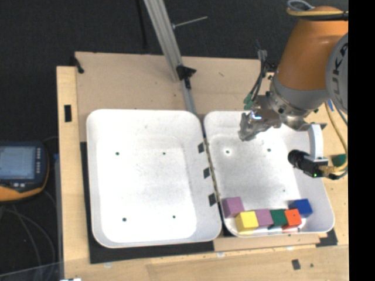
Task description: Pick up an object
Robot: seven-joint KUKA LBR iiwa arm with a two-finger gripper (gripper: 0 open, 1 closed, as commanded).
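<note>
A tan surface (146,69) on dark carpet carries two white bins (146,174); the tool (251,127) hangs over the right bin's far end, finger state unclear.

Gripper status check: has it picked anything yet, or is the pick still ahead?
Nothing looks picked. The gripper hangs over the far part of the right bin with no object seen in it. The blocks all sit clustered along that bin's near edge. Reaching them, grasping and lifting remain.
</note>
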